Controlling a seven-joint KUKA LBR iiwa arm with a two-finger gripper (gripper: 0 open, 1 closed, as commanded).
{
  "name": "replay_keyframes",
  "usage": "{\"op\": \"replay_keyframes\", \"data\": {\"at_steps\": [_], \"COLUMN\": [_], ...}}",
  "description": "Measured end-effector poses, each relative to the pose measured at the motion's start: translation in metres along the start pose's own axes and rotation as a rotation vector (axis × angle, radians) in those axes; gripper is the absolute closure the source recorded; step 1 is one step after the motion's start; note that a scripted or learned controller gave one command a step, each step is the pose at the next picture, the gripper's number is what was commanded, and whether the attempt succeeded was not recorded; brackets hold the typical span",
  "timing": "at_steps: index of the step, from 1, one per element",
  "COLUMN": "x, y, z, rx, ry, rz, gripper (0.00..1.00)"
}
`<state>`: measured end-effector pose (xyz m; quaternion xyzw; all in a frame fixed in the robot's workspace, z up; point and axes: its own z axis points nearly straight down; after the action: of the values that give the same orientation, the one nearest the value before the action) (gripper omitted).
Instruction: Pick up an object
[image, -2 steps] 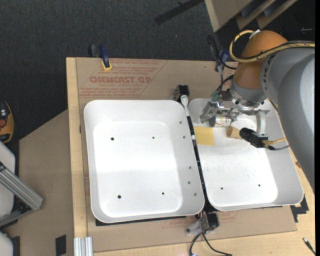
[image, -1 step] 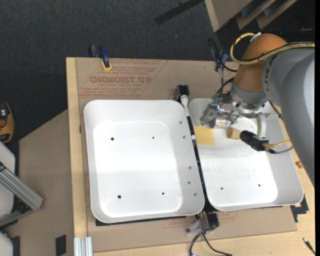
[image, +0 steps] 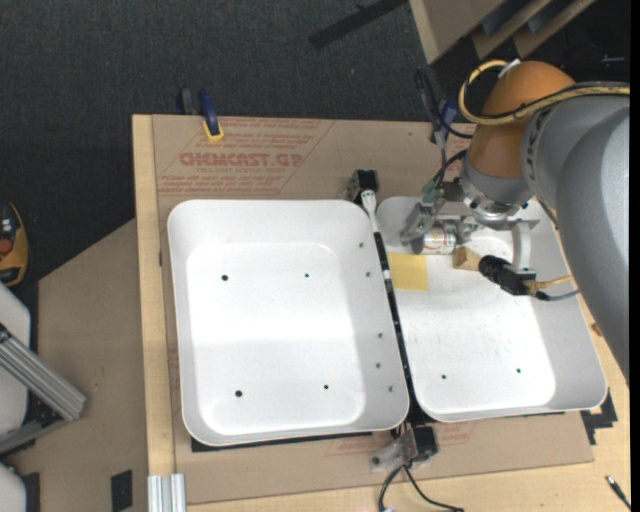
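Note:
A pale yellow square object (image: 409, 271) lies flat in the right bin (image: 500, 370), close to its left wall. A small tan piece (image: 463, 258) lies a little to its right. My gripper (image: 437, 232) hangs low over the far left part of the right bin, just above and behind the yellow square. A small metallic shape sits at its tip. The wrist with the orange band (image: 512, 120) rises behind it.
The left bin (image: 270, 320) sits beside the right one on a brown board (image: 250, 150). A black cable connector (image: 505, 275) trails from the wrist over the right bin. A blue and yellow clamp (image: 210, 115) grips the board's far edge.

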<state>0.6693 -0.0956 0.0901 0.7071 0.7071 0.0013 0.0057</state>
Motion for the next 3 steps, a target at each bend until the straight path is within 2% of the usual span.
{"op": "replay_keyframes", "data": {"at_steps": [1,2,3], "x": [-0.042,-0.039,0.035], "y": [-0.003,-0.001,-0.011], "z": [0.005,-0.007,-0.102], "rx": [0.007,0.002,0.001], "ry": [0.003,0.004,0.007], "rz": [0.004,0.000,-0.007], "gripper": [0.00,1.00,1.00]}}
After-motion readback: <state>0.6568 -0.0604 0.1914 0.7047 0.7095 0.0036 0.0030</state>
